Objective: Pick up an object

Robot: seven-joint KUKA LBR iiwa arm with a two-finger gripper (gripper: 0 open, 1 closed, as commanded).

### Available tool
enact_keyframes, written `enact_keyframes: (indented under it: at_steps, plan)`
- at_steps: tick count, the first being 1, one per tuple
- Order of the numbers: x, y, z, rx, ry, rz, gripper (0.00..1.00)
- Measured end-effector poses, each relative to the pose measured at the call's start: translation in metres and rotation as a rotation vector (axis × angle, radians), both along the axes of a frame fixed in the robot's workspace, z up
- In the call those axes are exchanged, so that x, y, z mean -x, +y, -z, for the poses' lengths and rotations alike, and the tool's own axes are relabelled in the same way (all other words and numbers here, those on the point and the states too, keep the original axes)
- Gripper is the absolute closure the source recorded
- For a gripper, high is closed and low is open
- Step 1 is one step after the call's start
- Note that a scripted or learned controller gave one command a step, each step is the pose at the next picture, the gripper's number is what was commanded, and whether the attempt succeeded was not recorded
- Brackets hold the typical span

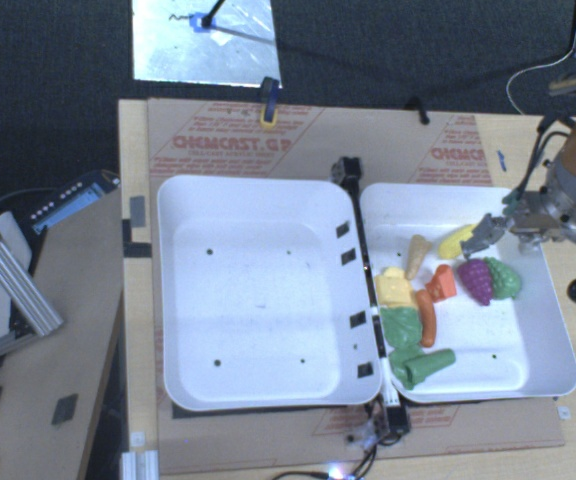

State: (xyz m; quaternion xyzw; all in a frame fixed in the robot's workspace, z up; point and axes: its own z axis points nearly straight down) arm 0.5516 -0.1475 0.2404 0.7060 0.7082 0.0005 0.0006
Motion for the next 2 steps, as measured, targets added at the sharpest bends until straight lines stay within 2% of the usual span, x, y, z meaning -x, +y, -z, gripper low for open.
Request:
enact_keyframes:
  at_steps: [1,2]
  plan:
    - [-0.022,0.032,0.121,-0.003,0.007,-0.005,0.00]
    - [-0.046,0.064,0.155,0.000,-0.006,-0.005,0.00]
